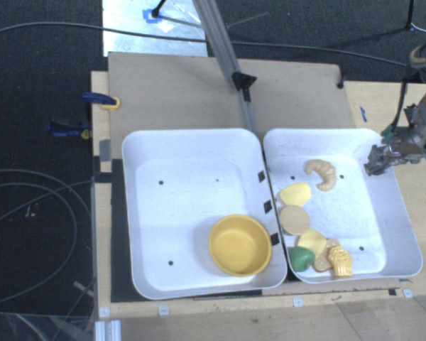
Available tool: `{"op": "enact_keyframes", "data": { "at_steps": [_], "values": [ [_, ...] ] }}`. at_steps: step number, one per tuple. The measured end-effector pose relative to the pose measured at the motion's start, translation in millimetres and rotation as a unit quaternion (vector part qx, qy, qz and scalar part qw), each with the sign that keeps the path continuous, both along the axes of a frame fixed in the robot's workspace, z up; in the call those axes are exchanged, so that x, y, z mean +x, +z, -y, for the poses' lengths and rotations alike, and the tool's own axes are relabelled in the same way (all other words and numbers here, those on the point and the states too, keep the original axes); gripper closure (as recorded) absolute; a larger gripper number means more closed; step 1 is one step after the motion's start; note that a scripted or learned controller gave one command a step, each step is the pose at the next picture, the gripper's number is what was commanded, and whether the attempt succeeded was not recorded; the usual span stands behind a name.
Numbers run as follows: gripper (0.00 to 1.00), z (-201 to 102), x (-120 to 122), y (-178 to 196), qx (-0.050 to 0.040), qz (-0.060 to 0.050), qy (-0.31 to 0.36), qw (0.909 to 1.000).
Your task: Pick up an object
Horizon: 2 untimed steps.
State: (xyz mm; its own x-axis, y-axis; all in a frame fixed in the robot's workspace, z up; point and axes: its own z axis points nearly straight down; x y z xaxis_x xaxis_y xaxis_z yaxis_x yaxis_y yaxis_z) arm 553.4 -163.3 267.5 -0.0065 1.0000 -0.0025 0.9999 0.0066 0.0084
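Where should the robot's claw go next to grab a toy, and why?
Probably left and down toward the croissant. The gripper sits at the right bin's right edge, over no toy, and the croissant is the nearest one, lying apart from the crowded pile lower in that bin.

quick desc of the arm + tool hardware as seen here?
The tool is a small dark grey metal piece with lighter silvery parts, at the right bin's rim. Behind it, the wrist is a grey block, with a strip of orange above. A dark cable runs near the wrist. No markings are legible.
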Motion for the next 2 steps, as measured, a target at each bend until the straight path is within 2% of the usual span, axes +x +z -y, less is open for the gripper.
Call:
{"op": "enact_keyframes", "data": {
  "at_steps": [2],
  "values": [
    [1.0,-93.0,-0.4,-23.2,0.0019,-0.003,0.002,1.0]
  ]
}}
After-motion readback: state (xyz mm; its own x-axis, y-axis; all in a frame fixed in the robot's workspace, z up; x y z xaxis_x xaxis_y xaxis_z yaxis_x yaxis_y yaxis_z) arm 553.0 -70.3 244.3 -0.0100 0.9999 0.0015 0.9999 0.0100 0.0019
